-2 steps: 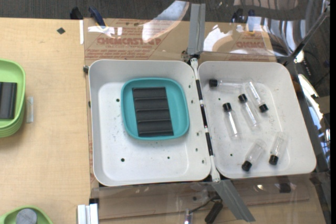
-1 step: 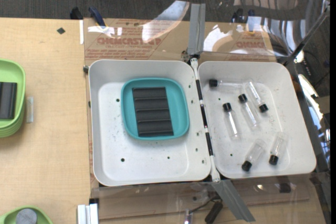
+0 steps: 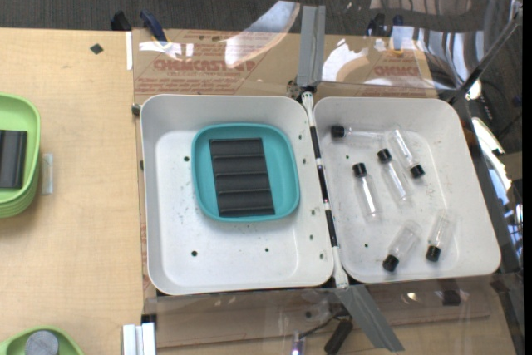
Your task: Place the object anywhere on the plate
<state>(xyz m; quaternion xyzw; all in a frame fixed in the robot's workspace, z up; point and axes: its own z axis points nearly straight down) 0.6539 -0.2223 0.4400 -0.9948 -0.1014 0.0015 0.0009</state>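
The teal plate (image 3: 246,172) with a dark ribbed insert sits in the left bin (image 3: 166,262). Six clear tubes (image 3: 366,189) with black caps lie scattered in the right bin (image 3: 474,253), apart from the plate. Mirrored red print on the clear sheet (image 3: 208,66) behind the bins is too blurred to read.

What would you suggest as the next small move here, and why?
Probably reach into the right bin for a clear vial, say the one nearest the divider. Six black-capped vials lie there, and the teal plate in the left bin bears just its dark ribbed insert.
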